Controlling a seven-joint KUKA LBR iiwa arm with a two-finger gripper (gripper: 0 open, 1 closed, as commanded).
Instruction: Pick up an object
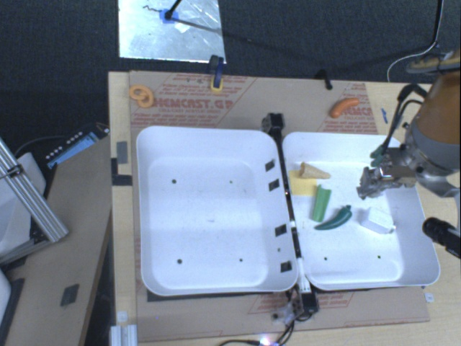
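While the arm point(438, 132) reaches in over the right bin point(414, 265), the fingers point(369, 186) hang above the bin's right half, pointing toward the left bin point(209, 215). They are too blurred to say whether they are apart or together, and nothing is visibly clamped in them. All the pickable things are in the right bin. A white block point(376, 223) lies closest, just below and slightly right of the fingers in the view, but I can't tell if they touch. A dark green pepper point(335, 218) lies below-left of the fingers, near them, tilted, with its tip toward them. A light green block point(321, 203) is left of the fingers, just beside the pepper's far end. A yellow block point(302, 187) is further left of the fingers, against the bin's left wall and touching the green block. A tan wedge point(315, 171) is left and slightly above the fingers, resting on the yellow block's upper edge. On the table point(302, 96), outside the bins, an orange sausage point(343, 107) lies well above and a bit left of the fingers. An orange ring point(141, 95) lies far left of the fingers, past the left bin's upper corner. A yellow and blue clamp point(215, 75) sits on the table's back edge, well apart from the fingers.
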